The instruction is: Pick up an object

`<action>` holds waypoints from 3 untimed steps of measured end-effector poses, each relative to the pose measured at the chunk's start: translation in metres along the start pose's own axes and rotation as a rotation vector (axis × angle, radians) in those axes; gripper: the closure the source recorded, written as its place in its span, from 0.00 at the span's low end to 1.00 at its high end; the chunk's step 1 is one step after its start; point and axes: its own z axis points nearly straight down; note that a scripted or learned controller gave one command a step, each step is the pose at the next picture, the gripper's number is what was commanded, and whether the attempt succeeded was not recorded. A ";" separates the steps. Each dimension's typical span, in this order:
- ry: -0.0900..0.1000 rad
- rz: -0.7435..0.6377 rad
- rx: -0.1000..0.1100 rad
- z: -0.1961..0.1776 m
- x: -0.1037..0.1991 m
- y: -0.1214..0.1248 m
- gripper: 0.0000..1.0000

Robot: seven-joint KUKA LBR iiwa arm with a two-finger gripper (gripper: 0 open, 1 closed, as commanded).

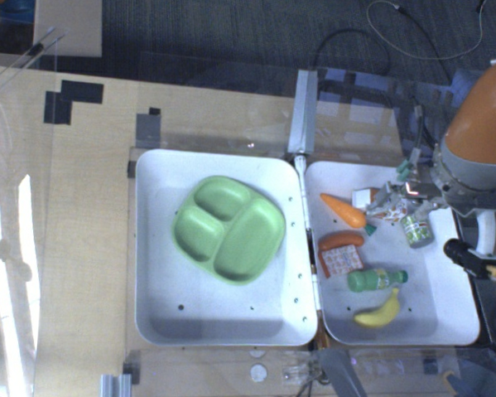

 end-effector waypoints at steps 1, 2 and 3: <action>0.000 -0.020 0.000 0.106 0.018 0.036 0.00; 0.000 -0.004 -0.003 0.136 0.012 0.053 0.00; 0.002 -0.007 -0.011 0.123 0.014 0.056 1.00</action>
